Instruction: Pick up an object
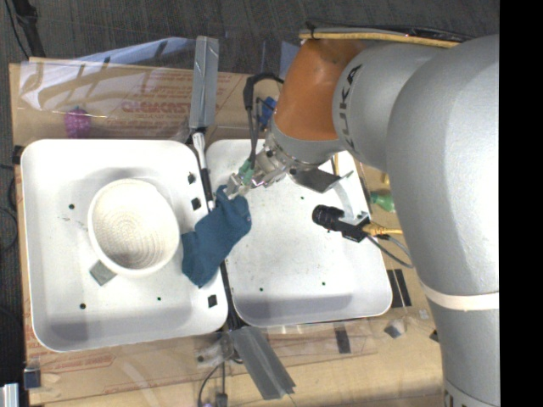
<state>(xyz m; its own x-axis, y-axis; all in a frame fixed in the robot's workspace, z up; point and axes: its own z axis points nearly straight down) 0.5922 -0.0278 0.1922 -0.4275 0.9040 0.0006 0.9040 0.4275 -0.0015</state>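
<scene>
Grey arm (441, 159) reaching in from right over the right bin (314, 303). Left bin (51, 312) carrying a white bowl (131, 225) lying tipped, small grey piece (102, 272) beside it. Blue cloth (216, 234) draping across the divide between both bins. Fingers (240, 181) sitting at the cloth's top corner; can't tell their opening or whether they're gripping it.

Even overhead light, fairly bright. White bins (51, 227) near clipping, little surface detail. Soft shadow just right of the bowl (131, 225) and under the cloth (214, 237). Mild sheen on the grey arm (441, 125). Overall soft focus, low resolution; floor above the bins dark.
</scene>
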